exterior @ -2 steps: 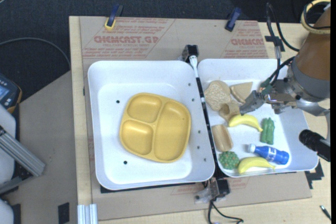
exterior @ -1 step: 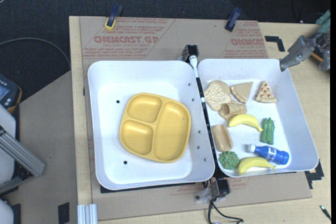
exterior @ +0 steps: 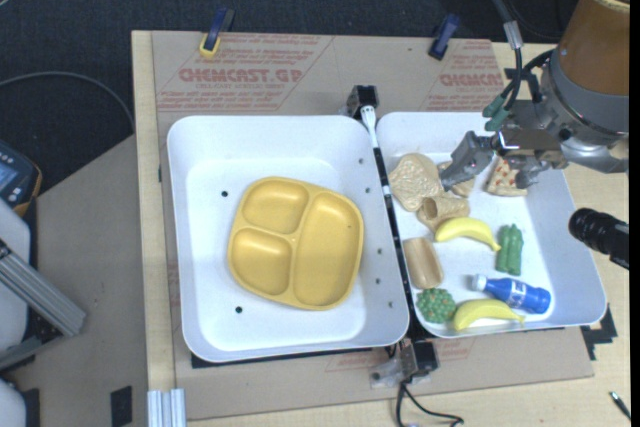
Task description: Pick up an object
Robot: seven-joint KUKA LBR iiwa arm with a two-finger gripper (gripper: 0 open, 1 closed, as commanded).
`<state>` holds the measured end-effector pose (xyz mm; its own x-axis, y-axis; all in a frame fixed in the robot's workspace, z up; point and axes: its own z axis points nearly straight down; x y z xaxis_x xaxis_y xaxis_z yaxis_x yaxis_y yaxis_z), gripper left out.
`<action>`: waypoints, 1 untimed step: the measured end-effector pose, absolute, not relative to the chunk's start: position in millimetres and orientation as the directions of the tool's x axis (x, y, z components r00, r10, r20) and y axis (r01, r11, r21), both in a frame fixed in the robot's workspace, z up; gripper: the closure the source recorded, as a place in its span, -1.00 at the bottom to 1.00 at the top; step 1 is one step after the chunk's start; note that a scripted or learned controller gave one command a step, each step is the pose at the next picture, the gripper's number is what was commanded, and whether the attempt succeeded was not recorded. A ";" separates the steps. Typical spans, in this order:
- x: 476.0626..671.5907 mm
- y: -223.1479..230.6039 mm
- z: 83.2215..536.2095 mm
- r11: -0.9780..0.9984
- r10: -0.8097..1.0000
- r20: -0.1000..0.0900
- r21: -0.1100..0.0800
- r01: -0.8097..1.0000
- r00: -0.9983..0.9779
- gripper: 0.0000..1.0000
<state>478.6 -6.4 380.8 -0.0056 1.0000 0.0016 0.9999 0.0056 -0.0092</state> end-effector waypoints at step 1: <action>480.3 -9.5 395.8 0.002 1.000 -0.001 0.004 1.000 -0.002 1.00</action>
<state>480.3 -9.5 395.8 -0.0019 1.0000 -0.0008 1.0000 0.0019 0.0044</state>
